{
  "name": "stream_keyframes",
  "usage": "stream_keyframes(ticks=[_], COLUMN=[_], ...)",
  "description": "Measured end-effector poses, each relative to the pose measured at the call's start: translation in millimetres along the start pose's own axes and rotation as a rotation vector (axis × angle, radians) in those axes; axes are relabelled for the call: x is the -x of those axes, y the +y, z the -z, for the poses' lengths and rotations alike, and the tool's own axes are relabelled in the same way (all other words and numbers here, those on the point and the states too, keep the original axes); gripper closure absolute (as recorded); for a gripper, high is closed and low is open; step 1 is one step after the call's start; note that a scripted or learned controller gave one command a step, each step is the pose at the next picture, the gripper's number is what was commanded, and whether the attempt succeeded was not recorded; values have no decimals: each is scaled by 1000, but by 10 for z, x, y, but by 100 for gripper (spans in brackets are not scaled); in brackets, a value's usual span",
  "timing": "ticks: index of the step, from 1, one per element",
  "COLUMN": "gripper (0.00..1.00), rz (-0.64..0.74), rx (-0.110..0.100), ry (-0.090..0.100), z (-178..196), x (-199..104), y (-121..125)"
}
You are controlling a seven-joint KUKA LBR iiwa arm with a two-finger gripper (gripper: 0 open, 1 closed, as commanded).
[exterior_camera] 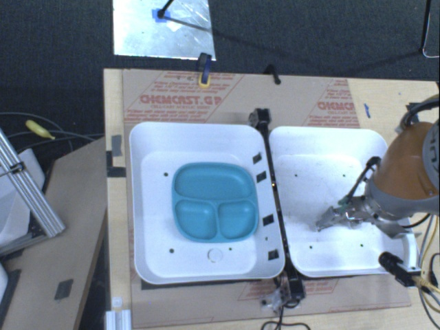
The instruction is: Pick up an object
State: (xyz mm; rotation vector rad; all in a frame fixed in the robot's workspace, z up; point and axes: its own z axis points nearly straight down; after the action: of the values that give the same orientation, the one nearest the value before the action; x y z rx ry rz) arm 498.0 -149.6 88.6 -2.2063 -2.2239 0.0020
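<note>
overhead, the left bin [148, 184] carries a blue divided plate [213, 201] lying flat near its middle, closer to the front edge than the back; a small clear disc [215, 256] sits just beside the bin's front edge. the right bin [323, 150] has the gripper [328, 218] low over its floor, toward the right edge and front half, pointing left. the jaws appear slightly parted at the tips, with nothing visible between them. the plate is well apart from the gripper, across the divider between the bins. judged from this layout, no pick is made: the approach to an object, the closing and the lift are all left.
</note>
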Motion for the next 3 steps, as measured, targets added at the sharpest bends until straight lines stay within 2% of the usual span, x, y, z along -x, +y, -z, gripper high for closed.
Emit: stream_keyframes(ticks=[1, 2, 3], gripper=[0, 0, 0], rz=[2, -3, 1], rx=[11, 15, 17], ry=[-4, -7, -6], z=[-44, 799, 982], x=[-490, -492, -860], y=[422, 462, 1133])
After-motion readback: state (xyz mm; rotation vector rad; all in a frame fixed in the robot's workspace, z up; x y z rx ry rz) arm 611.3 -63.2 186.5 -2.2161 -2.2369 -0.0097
